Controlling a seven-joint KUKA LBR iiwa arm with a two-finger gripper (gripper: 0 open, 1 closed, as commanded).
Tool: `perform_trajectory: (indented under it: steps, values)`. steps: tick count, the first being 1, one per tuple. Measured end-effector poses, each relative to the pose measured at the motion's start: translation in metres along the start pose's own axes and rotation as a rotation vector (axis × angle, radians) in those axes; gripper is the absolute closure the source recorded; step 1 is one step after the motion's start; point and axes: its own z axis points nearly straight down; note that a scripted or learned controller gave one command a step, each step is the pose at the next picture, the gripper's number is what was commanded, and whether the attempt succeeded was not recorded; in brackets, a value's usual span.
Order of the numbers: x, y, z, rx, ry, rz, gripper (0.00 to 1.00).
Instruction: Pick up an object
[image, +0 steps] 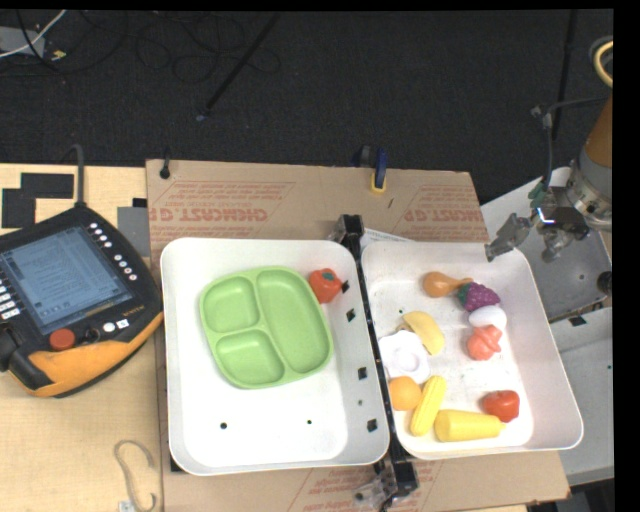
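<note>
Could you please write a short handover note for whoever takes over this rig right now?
Gripper: at the upper right corner of the right bin, nothing visibly held; finger state unclear.
Right bin: toy foods, among them purple grapes, a banana, a corn cob, an orange and a red strawberry.
Left bin: green divided plate with a red tomato by its upper right edge.
Done: no pick yet.
Left: descend on one object, grasp, lift.
</note>
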Motion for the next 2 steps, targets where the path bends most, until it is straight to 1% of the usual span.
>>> perform_trajectory:
  steps: [1,2]
  values:
    - [0.0,0.002,-0.007,-0.011,-0.003,-0.001,0.0]
    - [-0.002,0.005,0.037,-0.008,-0.003,-0.003,0.0]
